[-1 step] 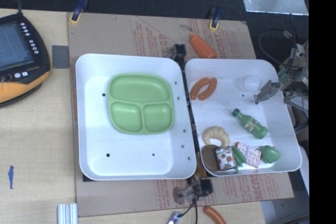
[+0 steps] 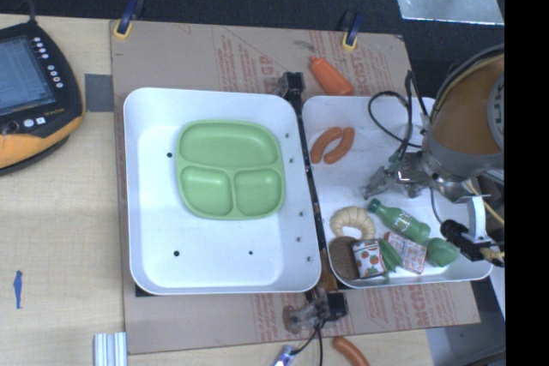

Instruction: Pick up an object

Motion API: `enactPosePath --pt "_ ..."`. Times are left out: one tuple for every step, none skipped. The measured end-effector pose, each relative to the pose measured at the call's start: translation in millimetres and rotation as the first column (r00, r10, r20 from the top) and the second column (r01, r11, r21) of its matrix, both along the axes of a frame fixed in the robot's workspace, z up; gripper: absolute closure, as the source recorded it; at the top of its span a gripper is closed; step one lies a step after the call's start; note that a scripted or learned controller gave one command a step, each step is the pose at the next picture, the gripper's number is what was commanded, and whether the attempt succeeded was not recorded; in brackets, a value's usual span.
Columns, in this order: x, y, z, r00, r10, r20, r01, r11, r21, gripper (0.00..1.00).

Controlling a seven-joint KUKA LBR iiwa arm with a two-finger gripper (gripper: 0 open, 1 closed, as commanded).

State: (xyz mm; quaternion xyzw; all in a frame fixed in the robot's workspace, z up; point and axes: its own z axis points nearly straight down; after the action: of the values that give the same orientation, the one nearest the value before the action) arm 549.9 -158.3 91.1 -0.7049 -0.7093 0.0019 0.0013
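R bin's [image 2: 343,109] far half lay open bar sausage [image 2: 332,144]; near end crowded w/ croissant [image 2: 353,222], bottle [image 2: 400,221], carton [image 2: 369,259].

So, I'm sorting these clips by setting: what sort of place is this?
Probably a robotics lab bench: a robot arm reaches over two white bins, toy food such as a small green bottle lies in one, and a control pendant sits alongside.

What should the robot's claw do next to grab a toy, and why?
Probably lower a little toward the green bottle. The gripper hangs in the right bin with nothing between its fingers, and the bottle lies just below it in the picture, nearer than the sausage.
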Motion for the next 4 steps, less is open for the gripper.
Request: enactPosePath --pt "-21 19 0 1.0 -0.001 0.0 0.001 1.0 0.0 0.0" --pt "-21 18 11 1.0 0.004 -0.001 -0.004 1.0 -0.002 1.0" --pt "23 -49 109 1.0 -0.004 0.003 0.004 1.0 0.0 1.0" --pt "23 -49 108 1.0 -0.004 0.002 0.004 1.0 0.001 0.0"
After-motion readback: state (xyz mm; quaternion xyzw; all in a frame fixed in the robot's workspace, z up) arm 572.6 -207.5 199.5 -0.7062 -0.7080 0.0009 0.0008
